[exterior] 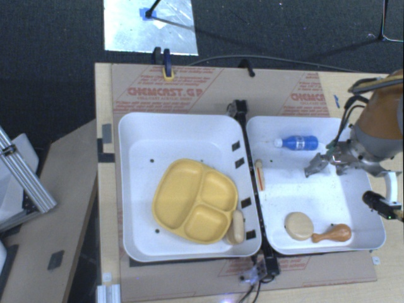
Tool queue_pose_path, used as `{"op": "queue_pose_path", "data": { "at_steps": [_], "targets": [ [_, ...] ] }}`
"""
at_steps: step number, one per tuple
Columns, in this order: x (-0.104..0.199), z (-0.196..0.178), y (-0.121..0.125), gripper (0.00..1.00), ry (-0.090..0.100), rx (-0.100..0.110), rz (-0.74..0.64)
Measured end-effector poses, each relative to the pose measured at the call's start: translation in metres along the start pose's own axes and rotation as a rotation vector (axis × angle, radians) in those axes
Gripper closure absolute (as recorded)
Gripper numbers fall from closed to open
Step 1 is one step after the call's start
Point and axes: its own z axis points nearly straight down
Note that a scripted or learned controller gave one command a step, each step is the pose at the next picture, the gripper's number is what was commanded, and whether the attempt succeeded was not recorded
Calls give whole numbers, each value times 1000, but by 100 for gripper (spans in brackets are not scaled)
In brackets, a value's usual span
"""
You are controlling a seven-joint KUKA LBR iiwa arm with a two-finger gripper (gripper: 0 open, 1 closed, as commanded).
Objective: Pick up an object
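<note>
My gripper [315,167] hangs over the right bin [360,188], near its middle, just below and to the right of a blue bottle [299,143] that lies on its side by the far wall. Nothing shows in its grasp. At the bin's near side rest a round tan disc [298,225] and an orange-brown drumstick-shaped piece [332,234]. A thin orange stick [259,174] lies along the bin's left wall.
The left bin [142,169] holds a yellow divided plate [195,200] with a small tan piece [237,226] at its near right corner. A black divider with clips [251,182] runs between the bins. The arm's body [382,122] overhangs the right bin's right edge.
</note>
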Motion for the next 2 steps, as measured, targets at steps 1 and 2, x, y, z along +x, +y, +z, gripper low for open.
{"op": "queue_pose_path", "data": {
  "at_steps": [1, 2],
  "targets": [
    [1, 38, 0, 0, 0, -1, -1],
    [0, 25, 2, 100, -2, -7, -1]
  ]
}}
